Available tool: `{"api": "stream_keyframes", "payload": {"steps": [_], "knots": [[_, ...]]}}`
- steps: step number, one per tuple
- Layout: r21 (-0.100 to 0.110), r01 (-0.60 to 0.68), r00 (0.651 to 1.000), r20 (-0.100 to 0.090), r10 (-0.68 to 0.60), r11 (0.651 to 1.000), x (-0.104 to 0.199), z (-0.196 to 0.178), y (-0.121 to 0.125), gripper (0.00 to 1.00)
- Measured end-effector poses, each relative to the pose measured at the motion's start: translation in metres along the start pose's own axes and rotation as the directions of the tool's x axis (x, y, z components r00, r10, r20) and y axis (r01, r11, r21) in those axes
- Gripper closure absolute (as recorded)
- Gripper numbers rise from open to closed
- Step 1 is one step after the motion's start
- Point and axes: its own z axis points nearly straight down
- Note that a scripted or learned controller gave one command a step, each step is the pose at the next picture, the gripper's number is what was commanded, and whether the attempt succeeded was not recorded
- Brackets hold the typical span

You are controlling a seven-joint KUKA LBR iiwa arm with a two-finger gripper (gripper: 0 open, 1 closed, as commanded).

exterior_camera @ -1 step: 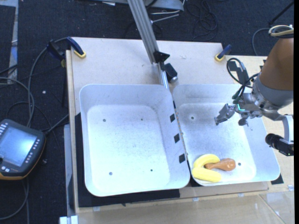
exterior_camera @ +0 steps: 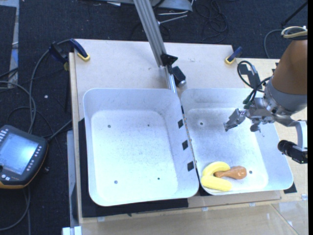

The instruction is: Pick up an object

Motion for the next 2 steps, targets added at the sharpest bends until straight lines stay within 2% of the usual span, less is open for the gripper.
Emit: {"api": "stream_keyframes", "payload": {"steps": [2], "knots": [[0.005,0.000,1.000,-0.001,0.000,1.000,0.016,0.113,0.009,0.00]]}}
